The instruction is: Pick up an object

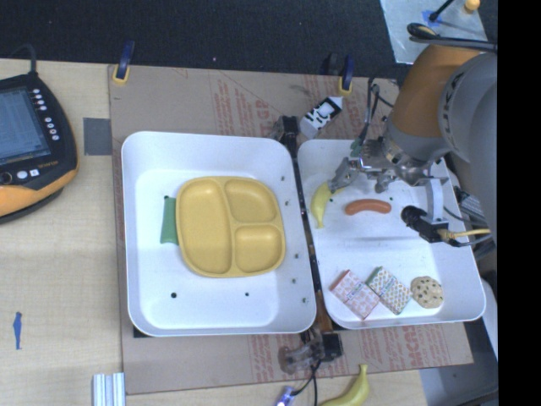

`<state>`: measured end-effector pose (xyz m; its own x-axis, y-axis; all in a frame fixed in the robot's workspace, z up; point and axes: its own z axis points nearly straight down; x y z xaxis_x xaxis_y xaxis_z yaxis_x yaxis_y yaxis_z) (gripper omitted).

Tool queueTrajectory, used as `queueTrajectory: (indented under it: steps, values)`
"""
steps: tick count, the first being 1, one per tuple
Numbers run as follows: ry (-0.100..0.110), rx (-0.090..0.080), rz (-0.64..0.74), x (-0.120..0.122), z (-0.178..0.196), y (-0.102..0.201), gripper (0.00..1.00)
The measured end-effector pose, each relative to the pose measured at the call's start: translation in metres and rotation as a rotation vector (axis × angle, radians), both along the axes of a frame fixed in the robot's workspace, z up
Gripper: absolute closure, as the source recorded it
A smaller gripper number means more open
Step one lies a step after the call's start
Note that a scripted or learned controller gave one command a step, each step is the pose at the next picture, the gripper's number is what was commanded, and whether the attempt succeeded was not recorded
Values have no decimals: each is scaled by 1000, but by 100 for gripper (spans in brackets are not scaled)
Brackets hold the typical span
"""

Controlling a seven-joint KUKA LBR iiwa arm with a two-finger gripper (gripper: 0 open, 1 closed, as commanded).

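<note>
Nearest the lens, the grey arm [469, 100] with its orange band is being seen reaching in from the right. Its jaws are being held spread over the far part of the right bin [406, 252], and nothing is being pinched between them. Whether they are touching the bin floor cannot be told.

Just beneath the jaws, and apart from them, a reddish sausage [368, 206] is lying flat on the bin floor. To its left a small yellow banana [319, 203] is resting against the bin's left wall. Along the near edge of that bin three things are being shown in a row: a pink chequered packet [353, 294], a greenish chequered packet [389, 290] touching it, and a round cookie [427, 292] just beside that.

In the left bin [211, 299] a yellow divided plate [230, 225] is sitting, with a green item [169, 220] being partly covered by its left edge.

Both bins are being carried by a cardboard sheet [211, 353] on the counter [59, 294]. A second banana [351, 390] is lying on the sheet's near edge, and a control pendant [30, 142] is resting on the counter at the far left.
</note>
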<state>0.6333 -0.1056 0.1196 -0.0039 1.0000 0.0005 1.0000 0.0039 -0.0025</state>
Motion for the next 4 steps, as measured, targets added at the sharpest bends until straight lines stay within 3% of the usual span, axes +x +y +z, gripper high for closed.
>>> queueTrajectory:
  steps: [1, 3, 4]
  values:
    - [-13, -2, 3, -2, -21, 9, 0]
    - [-2, -1, 0, 11, -27, 11, 0]
    - [2, -1, 0, -25, -28, -16, 0]
